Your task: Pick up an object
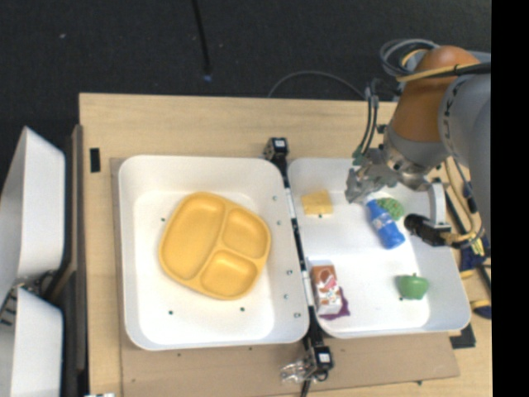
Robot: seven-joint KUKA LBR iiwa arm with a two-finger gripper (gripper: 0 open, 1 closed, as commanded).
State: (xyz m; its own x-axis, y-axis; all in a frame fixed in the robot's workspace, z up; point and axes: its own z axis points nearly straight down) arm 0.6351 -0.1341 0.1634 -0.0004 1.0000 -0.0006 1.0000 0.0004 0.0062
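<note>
Fingers (357,190), spread unclear, low over right bin (430,317), beside blue bottle (385,224).

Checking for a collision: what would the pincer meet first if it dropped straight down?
Probably bare floor of the right bin, between the yellow block and blue bottle; the pincer height is unclear.
</note>
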